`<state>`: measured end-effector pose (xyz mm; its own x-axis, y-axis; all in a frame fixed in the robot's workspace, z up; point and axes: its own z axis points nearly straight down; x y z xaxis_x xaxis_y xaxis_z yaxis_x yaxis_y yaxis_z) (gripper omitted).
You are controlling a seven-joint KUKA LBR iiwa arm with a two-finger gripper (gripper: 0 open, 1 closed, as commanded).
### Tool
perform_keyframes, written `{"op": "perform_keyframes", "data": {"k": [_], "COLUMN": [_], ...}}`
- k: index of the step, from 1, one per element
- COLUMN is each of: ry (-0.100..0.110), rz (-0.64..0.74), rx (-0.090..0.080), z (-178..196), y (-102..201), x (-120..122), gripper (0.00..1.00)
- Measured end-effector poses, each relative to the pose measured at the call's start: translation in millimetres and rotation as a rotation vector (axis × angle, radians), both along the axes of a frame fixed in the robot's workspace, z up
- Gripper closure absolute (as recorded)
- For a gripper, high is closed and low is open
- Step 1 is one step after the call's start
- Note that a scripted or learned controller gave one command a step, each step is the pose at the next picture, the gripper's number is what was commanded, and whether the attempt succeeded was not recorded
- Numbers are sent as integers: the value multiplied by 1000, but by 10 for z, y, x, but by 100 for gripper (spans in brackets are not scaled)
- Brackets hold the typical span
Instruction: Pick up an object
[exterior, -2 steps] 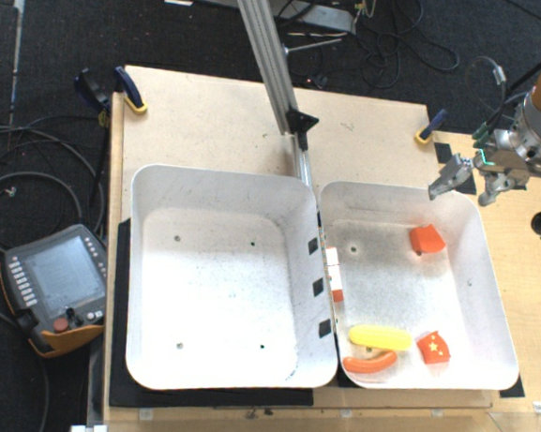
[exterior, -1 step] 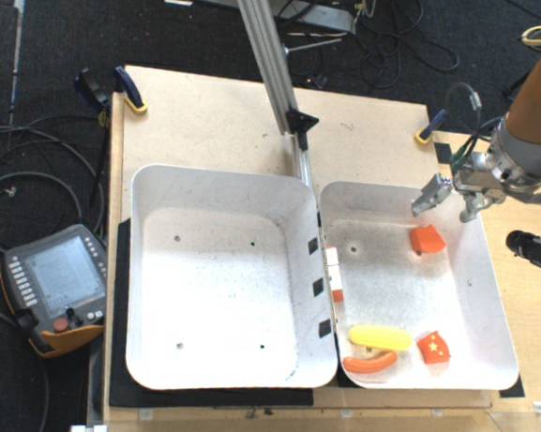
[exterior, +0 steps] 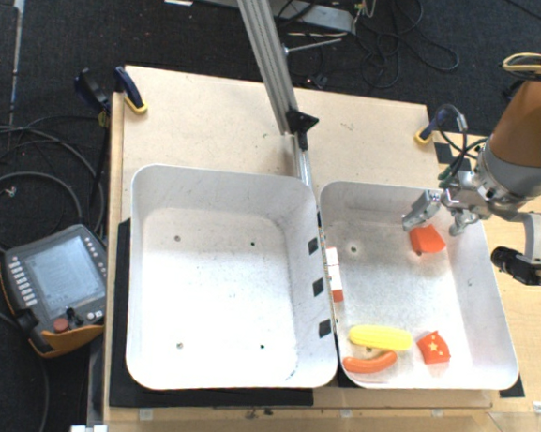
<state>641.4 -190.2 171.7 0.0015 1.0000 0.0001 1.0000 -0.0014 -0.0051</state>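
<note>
Under the wide-spread claw, the small orange plastic block looks light, rigid; grip its flat sides.

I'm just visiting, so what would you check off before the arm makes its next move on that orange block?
1. Gripper above the right bin: ok.
2. Fingers spread: ok, they look open.
3. Orange block lined up under the gripper: ok, it lies just below the fingertips.
4. Block between the fingers: not ok, not yet gripped.
5. Room around the block: ok, the banana, the sausage and the red block lie apart at the near edge.
6. Gripper's height above the block: cannot tell.
</note>
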Motion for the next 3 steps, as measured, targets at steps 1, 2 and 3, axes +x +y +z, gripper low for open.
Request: {"op": "perform_keyframes", "data": {"k": [1,2,3], "ry": [-6,-15,-13], "rz": [0,2,4], "rx": [-3,-4,-2], "z": [-597,-447,197], "y": [-30,-28,-2], "x": [-11,15,28], "gripper": [0,100,100]}}
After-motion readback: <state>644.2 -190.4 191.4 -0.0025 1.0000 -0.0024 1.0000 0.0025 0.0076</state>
